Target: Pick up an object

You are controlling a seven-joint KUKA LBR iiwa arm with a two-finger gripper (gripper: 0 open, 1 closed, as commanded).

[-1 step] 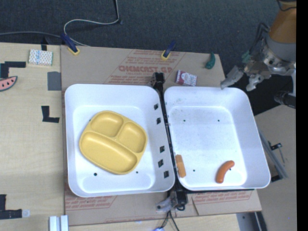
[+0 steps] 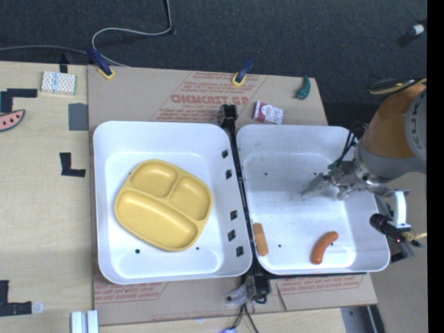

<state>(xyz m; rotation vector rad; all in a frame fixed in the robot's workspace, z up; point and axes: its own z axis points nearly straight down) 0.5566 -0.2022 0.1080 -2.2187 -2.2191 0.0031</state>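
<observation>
1. The gripper (image 2: 318, 186) hangs over the right bin (image 2: 291, 141), jaws spread and grasping nothing — the approach step, I'd say.
2. The sausage (image 2: 323, 247) lies near the bin's front edge — next, shift there and descend.

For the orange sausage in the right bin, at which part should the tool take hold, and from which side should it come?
Probably at the middle of the sausage, coming straight down from above. It lies flat on the floor of the right bin, slanted and slightly curved, so the fingers should close across its narrow width. The middle has free floor on both sides, while its lower end lies close to the bin's front wall. The tool is above it in the view.
</observation>
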